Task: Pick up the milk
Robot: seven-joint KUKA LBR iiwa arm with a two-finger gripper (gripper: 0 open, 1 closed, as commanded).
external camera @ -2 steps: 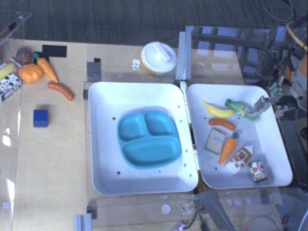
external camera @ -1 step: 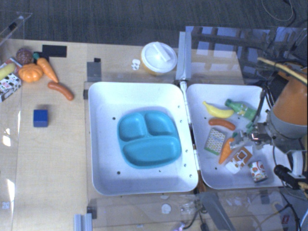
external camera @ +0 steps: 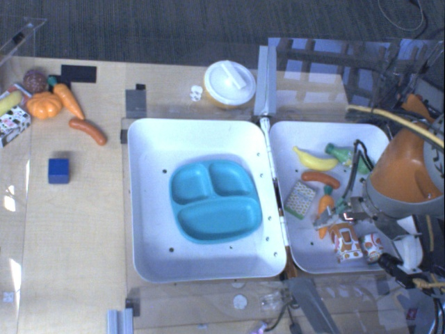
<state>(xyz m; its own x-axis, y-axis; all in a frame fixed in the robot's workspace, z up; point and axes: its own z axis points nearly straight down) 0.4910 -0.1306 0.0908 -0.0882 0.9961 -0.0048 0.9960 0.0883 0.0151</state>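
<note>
Two white bins sit side by side; the right bin [external camera: 306, 259] is the landmark. Nearest, at its front edge, the milk [external camera: 345, 245] is a small carton patterned orange, red and white, its print too blurred to read. Just behind it hangs the gripper [external camera: 332, 216], fingers' state impossible to tell. Farther back lie a sausage [external camera: 320, 179] and banana [external camera: 313, 159]. Left, a blue plate [external camera: 215, 199].

The grey arm with the orange band [external camera: 407, 169] is cut by the right edge. The small white and orange milk carton [external camera: 345, 244] lies partly under the metal gripper [external camera: 332, 218]; its print is too small to read.
</note>
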